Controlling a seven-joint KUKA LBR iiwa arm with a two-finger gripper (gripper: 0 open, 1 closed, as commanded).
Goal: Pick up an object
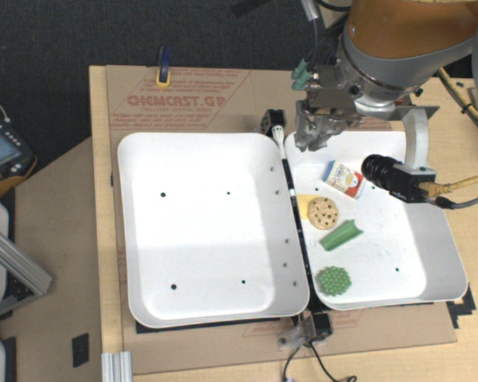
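Gripper (312, 138) hangs over right bin's (430, 273) far-left corner, nothing visibly between jaws. In that bin: small carton (343, 178), cookie (323, 212), green block (340, 235), green bumpy ball (333, 280). Left bin (143, 237) alongside.

1. both bins (199, 157) are plain white with a few small dark dots.
2. the cookie (323, 212) is tan, speckled with dark chips.
3. a smooth green piece (340, 235) and a bumpy green ball (333, 280).
4. the small carton (343, 179) is white, blue and red.
5. the counter (103, 118) is brown cardboard with red lettering.
6. the arm (414, 14) carries an orange band.
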